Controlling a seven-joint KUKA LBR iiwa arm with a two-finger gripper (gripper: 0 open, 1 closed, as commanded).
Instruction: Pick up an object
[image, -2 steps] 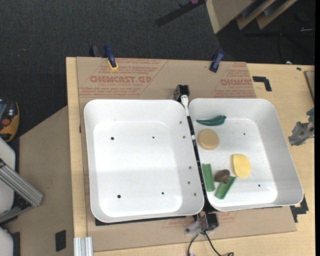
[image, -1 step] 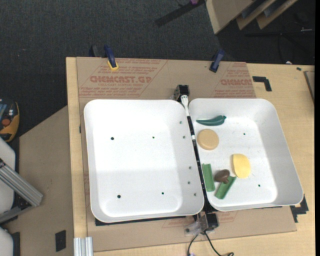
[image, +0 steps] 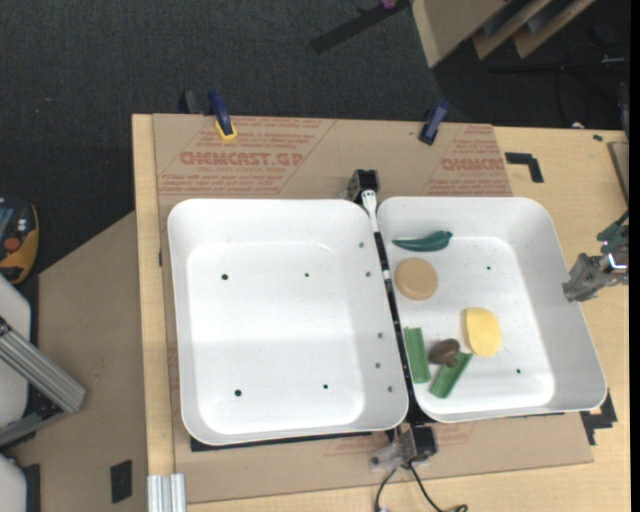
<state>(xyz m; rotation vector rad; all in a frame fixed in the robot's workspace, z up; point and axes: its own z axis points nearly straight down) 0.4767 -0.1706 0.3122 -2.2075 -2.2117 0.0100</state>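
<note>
We judge the yellow lemon-shaped piece (image: 483, 331), beside the brown lump (image: 443, 351), light and slippery; grip its narrow sides; gripper (image: 588, 277) state unclear.

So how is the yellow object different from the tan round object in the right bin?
The yellow object is bright yellow and somewhat oval; the tan round object is pale brown and a flat circle. The yellow one lies nearer the bin's front right, the tan one close to the divider side. Both rest flat in the right bin.
</note>
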